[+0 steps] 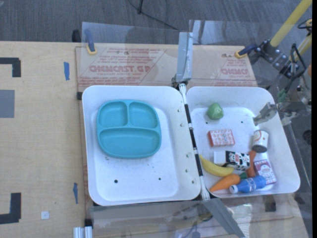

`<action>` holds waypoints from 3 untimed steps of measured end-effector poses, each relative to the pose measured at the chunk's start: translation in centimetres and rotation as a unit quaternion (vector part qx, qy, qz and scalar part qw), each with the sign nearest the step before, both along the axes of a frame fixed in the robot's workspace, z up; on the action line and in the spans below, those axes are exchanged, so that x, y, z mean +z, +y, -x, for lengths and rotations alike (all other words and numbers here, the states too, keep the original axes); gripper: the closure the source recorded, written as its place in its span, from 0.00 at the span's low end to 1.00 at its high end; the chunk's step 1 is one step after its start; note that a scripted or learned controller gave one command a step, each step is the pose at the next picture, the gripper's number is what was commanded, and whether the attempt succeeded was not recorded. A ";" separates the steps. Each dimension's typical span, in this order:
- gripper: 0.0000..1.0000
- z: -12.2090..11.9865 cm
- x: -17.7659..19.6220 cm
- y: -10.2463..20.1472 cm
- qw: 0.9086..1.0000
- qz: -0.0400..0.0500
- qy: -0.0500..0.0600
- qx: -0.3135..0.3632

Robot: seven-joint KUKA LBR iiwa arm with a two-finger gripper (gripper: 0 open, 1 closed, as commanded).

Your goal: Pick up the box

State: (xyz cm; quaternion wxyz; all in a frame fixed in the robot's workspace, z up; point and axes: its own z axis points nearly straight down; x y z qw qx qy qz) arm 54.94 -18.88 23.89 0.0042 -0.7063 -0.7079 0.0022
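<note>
In the right bin (pixel 292 157), red box (pixel 221 137) lying flat mid-bin, near a green ball (pixel 215 111) and banana (pixel 216 166), gripper (pixel 267 113) at far right rim, finger state cannot be told, teal plate (pixel 129 129) in left bin (pixel 168 182)

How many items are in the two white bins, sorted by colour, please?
Teal: 1, divided plate
Green: 1, round fruit
Yellow: 1, banana
Orange: 1, carrot
Blue: 1, bottle
Red or red-and-white: 3, box, carton, can
Black-and-white: 1, small carton
Total: 9
</note>
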 end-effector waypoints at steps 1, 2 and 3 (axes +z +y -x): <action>0.00 0.4 -2.6 2.6 0.989 0.001 0.001 -0.147; 0.00 -0.1 -14.1 6.8 0.992 0.002 -0.009 -0.130; 1.00 -0.3 -13.4 6.7 0.991 0.001 -0.008 -0.131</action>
